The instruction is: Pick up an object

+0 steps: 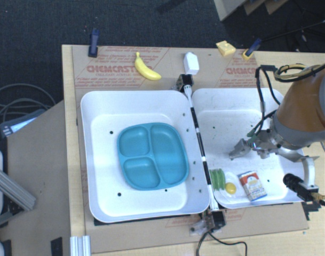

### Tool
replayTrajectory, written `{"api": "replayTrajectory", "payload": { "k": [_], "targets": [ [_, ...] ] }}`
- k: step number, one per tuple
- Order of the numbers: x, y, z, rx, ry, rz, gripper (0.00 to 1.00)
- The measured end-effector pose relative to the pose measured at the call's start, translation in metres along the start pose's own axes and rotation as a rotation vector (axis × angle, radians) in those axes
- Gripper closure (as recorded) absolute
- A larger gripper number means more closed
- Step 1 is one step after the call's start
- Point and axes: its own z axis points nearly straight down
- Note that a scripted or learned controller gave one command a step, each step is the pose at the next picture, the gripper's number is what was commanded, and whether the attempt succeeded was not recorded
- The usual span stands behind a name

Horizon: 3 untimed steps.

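Observation:
In the right bin (226, 116), near its front edge, lie a green vegetable-like piece (218, 178), a small yellow item (230, 188) and a red and white box (252, 185). My gripper (250, 148) hangs over the middle of this bin, a little behind and above those three things and apart from them. I see nothing in it. The orange band of the arm (305, 108) sits above it at the right. The left bin (98, 116) holds a blue divided plate (151, 156).
Behind the bins, on the cardboard, lie a yellow banana (146, 68), a white block (191, 63) and a yellow wedge (225, 48). Black cables (266, 89) loop over the right bin's back right. A black divider strip (197, 137) runs between the bins.

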Motion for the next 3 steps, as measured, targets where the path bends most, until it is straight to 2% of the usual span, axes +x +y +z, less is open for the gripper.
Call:
{"api": "replayTrajectory", "payload": {
  "k": [1,2,3],
  "targets": [
    [-0.0214,-0.0286,0.0479,-0.002,-0.001,0.001,0.0],
    [-0.0209,-0.0282,0.0383,-0.004,-0.001,0.002,1.0],
    [-0.0209,-0.0284,0.0384,-0.003,-0.001,0.001,0.0]
  ]
}}
